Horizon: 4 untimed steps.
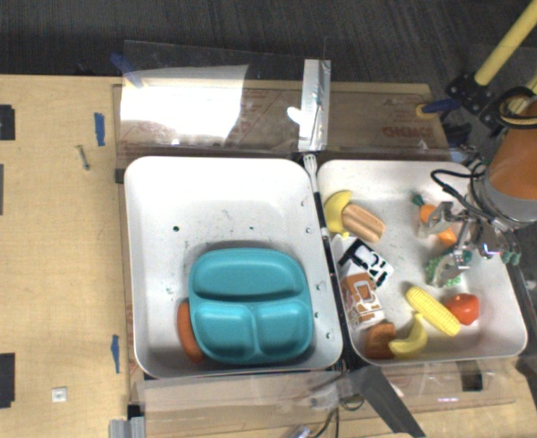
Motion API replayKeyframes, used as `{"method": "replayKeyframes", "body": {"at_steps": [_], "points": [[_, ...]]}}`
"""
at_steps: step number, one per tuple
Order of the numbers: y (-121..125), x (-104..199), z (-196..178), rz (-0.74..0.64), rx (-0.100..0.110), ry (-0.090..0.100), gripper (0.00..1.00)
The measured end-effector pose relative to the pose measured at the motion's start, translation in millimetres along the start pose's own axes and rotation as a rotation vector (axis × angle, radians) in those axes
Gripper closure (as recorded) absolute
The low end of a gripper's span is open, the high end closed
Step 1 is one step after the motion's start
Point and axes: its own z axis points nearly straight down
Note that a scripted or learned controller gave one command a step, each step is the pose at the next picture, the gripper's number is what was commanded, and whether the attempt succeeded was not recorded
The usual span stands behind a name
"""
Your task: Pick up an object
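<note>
My gripper hangs over the right part of the right bin, on the grey arm with the orange band. Directly under and beside it lie a small orange carrot piece and a green toy. Another orange piece lies just to the left. Toward the front sit a yellow corn cob, a red tomato and a yellow banana. A hot dog and a second yellow piece lie at the bin's left.
A black-and-white box and a brown carton lie along the right bin's left wall. The left bin holds a teal divided plate with an orange object partly under it. Cables and a yellow pole stand at the back right.
</note>
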Motion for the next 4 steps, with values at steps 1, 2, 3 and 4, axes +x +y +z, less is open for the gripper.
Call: {"method": "replayKeyframes", "body": {"at_steps": [1,2,3,4], "points": [[1.1,-2.6,-12.9,-0.002,0.002,-0.008,1.0],[51.5,-10.9,-121.4,0.051,0.0,-0.011,1.0],[-12.4,-48.1,-149.6,-0.109,0.002,-0.003,1.0],[-11.2,-48.3,-148.9,-0.111,0.001,-0.003,0.0]]}}
